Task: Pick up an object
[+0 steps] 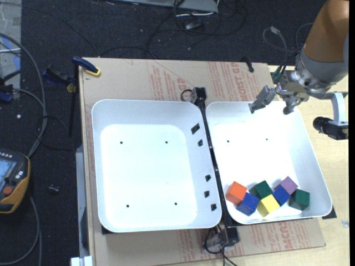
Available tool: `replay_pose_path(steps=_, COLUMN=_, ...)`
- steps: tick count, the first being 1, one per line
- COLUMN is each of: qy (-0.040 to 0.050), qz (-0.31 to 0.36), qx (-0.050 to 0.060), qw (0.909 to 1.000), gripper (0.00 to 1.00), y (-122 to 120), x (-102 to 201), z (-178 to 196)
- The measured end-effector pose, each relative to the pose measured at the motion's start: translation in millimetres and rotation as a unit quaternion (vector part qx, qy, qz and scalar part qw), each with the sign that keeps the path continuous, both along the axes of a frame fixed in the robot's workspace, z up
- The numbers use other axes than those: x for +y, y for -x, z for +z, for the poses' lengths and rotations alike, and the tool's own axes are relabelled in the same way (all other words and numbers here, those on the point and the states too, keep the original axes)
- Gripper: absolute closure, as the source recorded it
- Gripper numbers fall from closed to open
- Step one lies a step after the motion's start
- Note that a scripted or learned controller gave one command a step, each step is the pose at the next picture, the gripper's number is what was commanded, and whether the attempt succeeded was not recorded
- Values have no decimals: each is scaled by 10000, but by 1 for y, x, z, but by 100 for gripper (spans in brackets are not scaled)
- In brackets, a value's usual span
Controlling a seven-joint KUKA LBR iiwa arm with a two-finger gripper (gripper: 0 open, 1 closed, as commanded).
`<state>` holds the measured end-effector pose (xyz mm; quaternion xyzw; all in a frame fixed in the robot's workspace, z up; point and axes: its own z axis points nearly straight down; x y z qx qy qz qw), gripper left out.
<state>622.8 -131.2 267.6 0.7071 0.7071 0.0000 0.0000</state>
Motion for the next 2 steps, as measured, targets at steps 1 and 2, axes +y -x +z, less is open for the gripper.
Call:
replay_pose_path(steps=1, qy=14, qz=-128, qx=-60, qw=9999, gripper=0, y=26, x=-38, z=134)
replay_pose_path(steps=2, qy=19, qz=-14, qx=-48, qw=10000, gripper=0, y=33, x=-82, z=257)
